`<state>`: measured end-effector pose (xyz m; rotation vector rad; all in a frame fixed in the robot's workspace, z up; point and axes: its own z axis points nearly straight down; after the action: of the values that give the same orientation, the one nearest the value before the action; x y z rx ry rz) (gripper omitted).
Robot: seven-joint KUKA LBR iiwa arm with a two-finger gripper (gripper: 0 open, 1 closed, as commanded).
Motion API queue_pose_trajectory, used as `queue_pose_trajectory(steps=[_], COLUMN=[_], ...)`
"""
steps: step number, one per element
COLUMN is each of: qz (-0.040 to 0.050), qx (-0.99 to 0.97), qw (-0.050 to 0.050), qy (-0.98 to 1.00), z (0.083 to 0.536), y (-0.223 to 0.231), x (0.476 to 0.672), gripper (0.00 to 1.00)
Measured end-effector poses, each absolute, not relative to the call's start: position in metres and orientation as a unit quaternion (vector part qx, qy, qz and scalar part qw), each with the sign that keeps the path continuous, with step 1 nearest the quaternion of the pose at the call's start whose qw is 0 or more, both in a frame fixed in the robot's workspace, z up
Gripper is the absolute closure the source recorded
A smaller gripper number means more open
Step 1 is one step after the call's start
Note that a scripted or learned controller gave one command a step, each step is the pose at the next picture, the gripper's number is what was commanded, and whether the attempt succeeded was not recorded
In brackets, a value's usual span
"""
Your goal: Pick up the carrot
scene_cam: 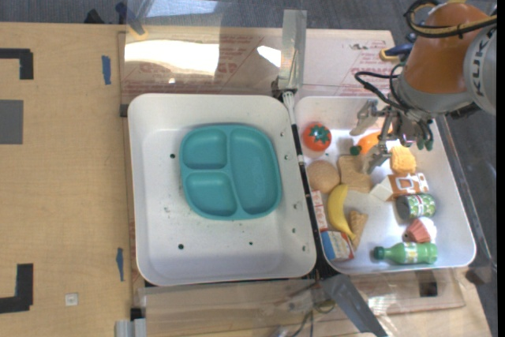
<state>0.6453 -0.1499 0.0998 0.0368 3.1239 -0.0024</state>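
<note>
Arm: the grey arm with its orange band (442, 47) reached in from the right and hung over the upper part of the right bin (465, 225).
Gripper: the gripper (384, 140) pointed down into the right bin, its metal fingers just beside the carrot. Whether the jaws stood wide or narrow could not be told; cables and finger parts overlapped there.
Carrot: the carrot (364, 144), small and orange, lay in the upper middle of the right bin, right of the tomato and touching or nearly touching the gripper's fingertips. It could not be made out whether it sat between the fingers.
Tomato: the tomato (317, 136), red with a green top, sat near the bin's upper left corner.
Other items, right bin: a banana (338, 209) lay along the left side, below a tan potato (322, 174). A green bottle (406, 253) lay on its side near the lower edge. A dark can (416, 206) lay to the right of centre.
Left bin: the left bin (150, 170) held a teal divided plate (231, 170), lying flat at its centre, well apart from the gripper.
</note>
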Motion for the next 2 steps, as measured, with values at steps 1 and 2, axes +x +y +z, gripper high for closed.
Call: queue_pose_trajectory(steps=[1, 2], qz=[-0.0017, -0.0023], qx=[0.011, -0.031], qw=[0.011, 0.004], qy=[1.000, 0.999], z=[0.113, 0.090], y=[-0.149, -0.227], x=[0.647, 0.553], gripper=[1.00, 1.00])
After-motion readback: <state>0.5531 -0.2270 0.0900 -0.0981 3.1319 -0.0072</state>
